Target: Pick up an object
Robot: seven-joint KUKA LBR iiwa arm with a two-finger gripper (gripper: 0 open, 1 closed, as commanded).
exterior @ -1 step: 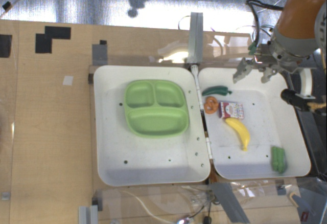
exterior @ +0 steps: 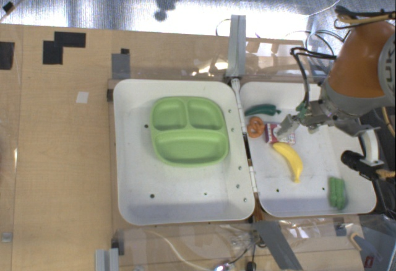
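My gripper (exterior: 286,128) reaches in from the right over the right bin (exterior: 312,205). Its tip hangs above or touches a small red and white packet (exterior: 271,133); I cannot tell which. A yellow banana (exterior: 291,160) lies just below the tip. Left of the packet sits an orange round item (exterior: 255,127), with a dark green pepper-like piece (exterior: 263,109) above it. A green oblong object (exterior: 337,193) lies in the bin's lower right corner. I see nothing lifted off the bin floor.
The left bin (exterior: 133,202) holds a light green divided plate (exterior: 189,130). A raised divider (exterior: 244,146) separates the two bins. The arm's orange band (exterior: 362,65) and black cables (exterior: 303,75) hang over the right bin's upper right side.
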